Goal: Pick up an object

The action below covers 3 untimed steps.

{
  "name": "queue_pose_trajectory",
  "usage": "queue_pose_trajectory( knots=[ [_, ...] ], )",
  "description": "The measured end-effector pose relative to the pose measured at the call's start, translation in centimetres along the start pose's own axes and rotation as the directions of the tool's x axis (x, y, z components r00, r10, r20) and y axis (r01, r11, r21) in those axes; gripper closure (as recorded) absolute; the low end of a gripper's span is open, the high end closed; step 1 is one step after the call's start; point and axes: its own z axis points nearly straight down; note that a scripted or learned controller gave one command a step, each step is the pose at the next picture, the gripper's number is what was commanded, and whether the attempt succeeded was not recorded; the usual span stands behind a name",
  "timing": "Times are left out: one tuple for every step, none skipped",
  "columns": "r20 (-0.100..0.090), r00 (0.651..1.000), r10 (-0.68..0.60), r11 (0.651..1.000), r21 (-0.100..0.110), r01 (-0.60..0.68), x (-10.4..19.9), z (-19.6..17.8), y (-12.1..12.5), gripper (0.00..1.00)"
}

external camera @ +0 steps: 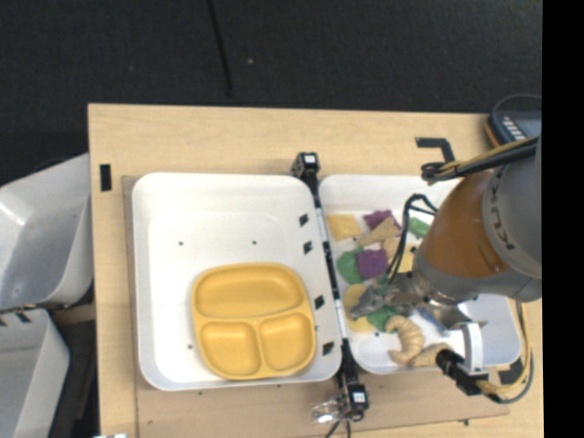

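My gripper (372, 301) reaches down into the right bin (365, 190), low at its left side, over a heap of small toy foods. Around it lie a purple piece (371, 262), a green piece (349, 265), another purple piece (378, 219), a yellow piece (342, 226) and a tan croissant-shaped piece (410, 340) near the bin's front. The metal fingers sit among green pieces; what they touch is hidden. The grey arm with its orange band (456, 231) covers the bin's right half.
The left bin (164, 245) holds a yellow three-compartment plate (253, 319) at its front. A divider with black clips (321, 245) separates the bins. A dark device (511, 126) lies at the bench's far right corner.
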Motion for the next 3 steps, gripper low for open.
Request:
queue_pose_trajectory(
  knots=[
    [0.0, 1.0, 0.004, 1.0, -0.002, -0.004, 0.17, -0.07, 0.03, 0.0],
    [0.0, 1.0, 0.005, 1.0, -0.003, -0.005, 0.16, -0.07, 0.03, 0.0],
    [0.0, 1.0, 0.004, 1.0, -0.002, -0.004, 0.51, -0.06, 0.04, 0.0]
  ],
)
